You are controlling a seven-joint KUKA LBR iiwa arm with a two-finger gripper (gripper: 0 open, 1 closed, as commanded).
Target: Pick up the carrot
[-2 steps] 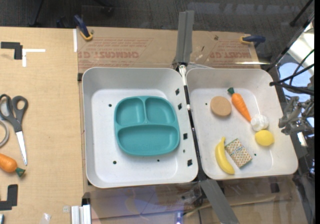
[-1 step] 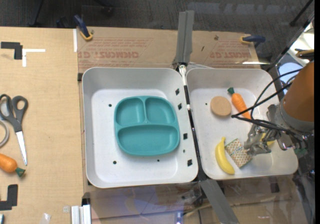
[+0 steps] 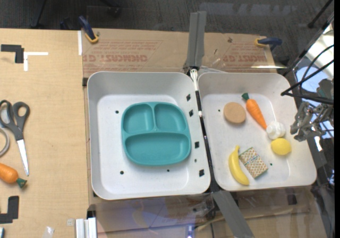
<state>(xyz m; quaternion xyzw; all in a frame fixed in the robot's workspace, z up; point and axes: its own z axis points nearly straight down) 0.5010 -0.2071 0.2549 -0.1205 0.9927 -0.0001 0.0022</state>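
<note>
An orange carrot (image 3: 255,112) with a green top lies slanted in the right bin (image 3: 297,170), towards its back, between a tan round disc (image 3: 235,113) and a small white object (image 3: 275,130). My gripper (image 3: 305,121) hangs over the right rim of that bin, to the right of the carrot and apart from it. Nothing shows in its grasp. A second carrot (image 3: 9,173) lies on the bench at the far left edge.
The right bin also holds a lemon (image 3: 281,147), a banana (image 3: 237,166) and a patterned packet (image 3: 253,162). A teal divided plate (image 3: 156,133) sits in the left bin (image 3: 101,178). Scissors (image 3: 16,125) lie on the bench at left.
</note>
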